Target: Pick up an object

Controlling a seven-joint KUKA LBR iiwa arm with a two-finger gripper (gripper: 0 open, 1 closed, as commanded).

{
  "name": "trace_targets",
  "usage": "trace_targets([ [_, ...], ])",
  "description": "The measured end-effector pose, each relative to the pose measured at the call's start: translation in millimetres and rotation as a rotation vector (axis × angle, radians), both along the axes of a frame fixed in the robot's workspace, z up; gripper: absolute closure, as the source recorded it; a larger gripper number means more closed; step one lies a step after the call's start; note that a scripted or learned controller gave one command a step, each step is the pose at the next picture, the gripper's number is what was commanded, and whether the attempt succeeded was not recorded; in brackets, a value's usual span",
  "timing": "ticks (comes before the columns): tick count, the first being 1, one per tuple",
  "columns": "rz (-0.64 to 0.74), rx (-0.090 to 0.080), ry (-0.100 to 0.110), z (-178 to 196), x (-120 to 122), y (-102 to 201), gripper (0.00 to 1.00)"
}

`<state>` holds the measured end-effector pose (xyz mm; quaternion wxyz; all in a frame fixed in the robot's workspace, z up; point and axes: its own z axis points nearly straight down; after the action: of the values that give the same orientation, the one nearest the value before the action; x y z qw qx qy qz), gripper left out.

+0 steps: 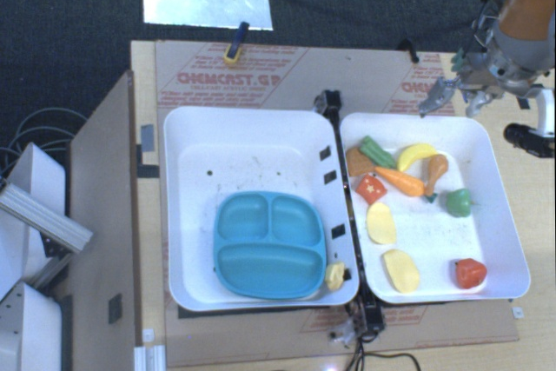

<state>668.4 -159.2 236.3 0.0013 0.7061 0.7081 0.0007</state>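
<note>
Claw (455, 100), fingers spread and holding nothing, hangs over the right bin's (499, 178) far rim, above toy food (401, 180)

Arm comes in from the upper right, orange band above the grey wrist, tilted down and to the left, and the gripper (453, 100) hangs with its two fingers (433, 100) spread apart, nothing between them

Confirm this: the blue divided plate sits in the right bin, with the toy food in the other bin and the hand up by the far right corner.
Not quite. The camera view shows the blue divided plate in the left bin, and the toy food in the right bin. The hand is by the far right corner.
</note>
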Motion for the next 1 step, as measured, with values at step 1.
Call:
trace_targets([
  [1,-0.002,0.004,0.007,-156.8,-61.5,10.3,0.0],
])
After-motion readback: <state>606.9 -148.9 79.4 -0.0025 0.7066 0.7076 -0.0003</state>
